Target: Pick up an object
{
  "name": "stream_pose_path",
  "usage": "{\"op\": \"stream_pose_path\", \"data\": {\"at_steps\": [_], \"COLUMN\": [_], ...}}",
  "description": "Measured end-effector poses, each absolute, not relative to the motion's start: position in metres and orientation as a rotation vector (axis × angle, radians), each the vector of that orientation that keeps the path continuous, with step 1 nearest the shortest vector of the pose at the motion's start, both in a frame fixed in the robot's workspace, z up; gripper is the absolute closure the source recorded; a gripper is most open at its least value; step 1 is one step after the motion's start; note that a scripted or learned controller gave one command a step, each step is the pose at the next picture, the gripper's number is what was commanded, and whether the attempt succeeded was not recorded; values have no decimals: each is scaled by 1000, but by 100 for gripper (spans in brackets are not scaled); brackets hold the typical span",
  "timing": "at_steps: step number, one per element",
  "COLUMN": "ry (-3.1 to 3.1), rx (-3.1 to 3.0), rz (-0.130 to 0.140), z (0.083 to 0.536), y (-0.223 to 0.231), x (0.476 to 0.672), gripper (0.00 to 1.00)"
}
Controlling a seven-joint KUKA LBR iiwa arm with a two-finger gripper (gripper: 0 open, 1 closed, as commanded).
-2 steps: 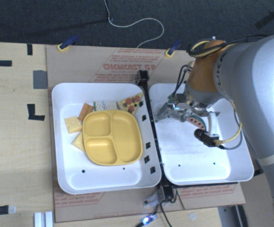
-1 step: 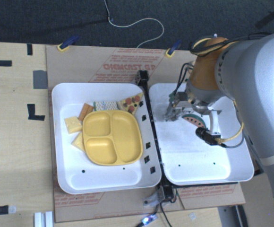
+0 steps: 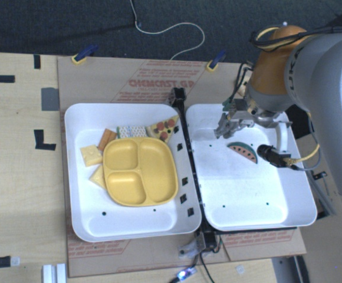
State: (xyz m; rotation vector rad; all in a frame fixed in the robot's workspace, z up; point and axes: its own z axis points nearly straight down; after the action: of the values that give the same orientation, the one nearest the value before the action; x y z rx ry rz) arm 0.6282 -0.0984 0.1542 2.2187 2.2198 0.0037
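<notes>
I see one watermelon slice [image 3: 243, 151] lying in the right bin [image 3: 250, 208], just below the gripper [image 3: 225, 128]; I can't tell its grip. The left bin [image 3: 82, 211] holds one yellow divided plate [image 3: 140, 171], partly covering several small food pieces [image 3: 92, 155] too overlapped to count.

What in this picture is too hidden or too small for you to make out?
- Gripper in the right bin: small and blurred against the white, so whether it is open or shut is unclear.
- Items beside the yellow plate in the left bin: the plate covers part of them; what they are is unclear.
- Arm: cut off by the right edge.
- Watermelon slice: plain, lying apart from the gripper.
</notes>
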Motion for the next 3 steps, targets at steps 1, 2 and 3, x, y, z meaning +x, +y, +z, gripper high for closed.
{"op": "stream_pose_path", "data": {"at_steps": [1, 2, 3], "ry": [2222, 2223, 2224], "rx": [2217, 2219, 2225], "rz": [4, 2, -6], "z": [202, 226, 217], "y": [-89, -88, -73], "x": [629, 630, 572], "gripper": [100, 100, 100]}}
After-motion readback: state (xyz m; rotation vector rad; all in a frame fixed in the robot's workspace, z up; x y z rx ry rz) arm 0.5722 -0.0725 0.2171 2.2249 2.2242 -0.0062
